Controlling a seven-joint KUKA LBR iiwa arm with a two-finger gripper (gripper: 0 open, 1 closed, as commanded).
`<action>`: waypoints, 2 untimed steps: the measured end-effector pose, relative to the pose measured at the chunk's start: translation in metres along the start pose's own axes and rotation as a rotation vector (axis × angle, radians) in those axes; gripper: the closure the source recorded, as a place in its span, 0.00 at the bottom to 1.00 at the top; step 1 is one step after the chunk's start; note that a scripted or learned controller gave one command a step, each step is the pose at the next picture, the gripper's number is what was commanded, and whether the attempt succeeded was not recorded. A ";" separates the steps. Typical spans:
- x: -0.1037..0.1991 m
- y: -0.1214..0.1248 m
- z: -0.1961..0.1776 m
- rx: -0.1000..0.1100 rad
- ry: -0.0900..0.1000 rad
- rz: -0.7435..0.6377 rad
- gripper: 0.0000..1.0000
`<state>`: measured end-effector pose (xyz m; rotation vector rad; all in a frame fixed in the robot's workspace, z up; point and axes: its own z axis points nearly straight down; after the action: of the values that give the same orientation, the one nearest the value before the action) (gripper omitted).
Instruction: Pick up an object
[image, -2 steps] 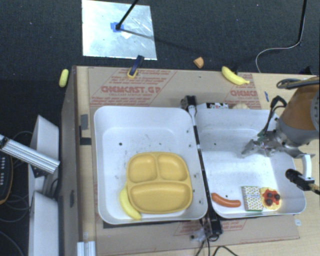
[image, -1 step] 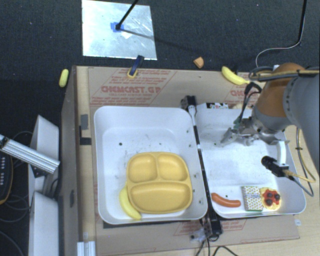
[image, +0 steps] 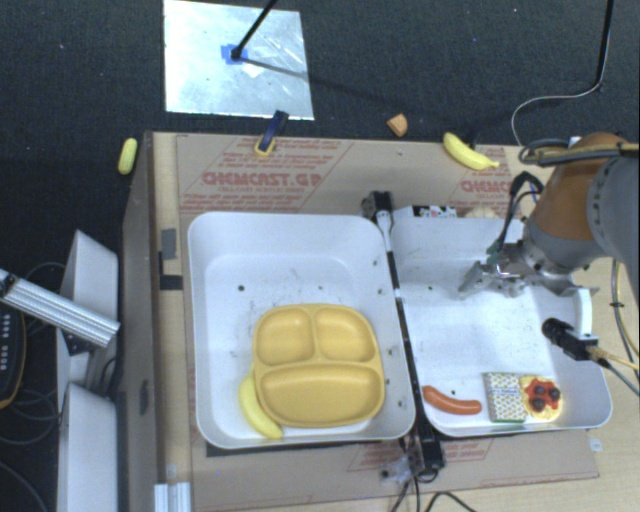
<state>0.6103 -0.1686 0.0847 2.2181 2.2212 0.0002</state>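
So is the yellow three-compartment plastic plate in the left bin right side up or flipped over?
Right side up. The yellow three-compartment plastic plate shows its dividing ridges and hollow sections facing the camera, lying flat in the left white bin.

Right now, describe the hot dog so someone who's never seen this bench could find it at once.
Start at the right-hand white bin, the one the grey arm reaches over. Along its near edge lie two toy foods: the hot dog sits towards the divider between the bins, left of a pizza slice. It is a slim, reddish-orange sausage shape, whereas the pizza slice is flat and squarish.
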 end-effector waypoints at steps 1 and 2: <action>-0.023 -0.052 0.000 0.001 0.001 0.001 0.00; -0.038 -0.105 0.000 0.001 0.001 0.002 0.00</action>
<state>0.5051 -0.2070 0.0842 2.2208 2.2205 -0.0001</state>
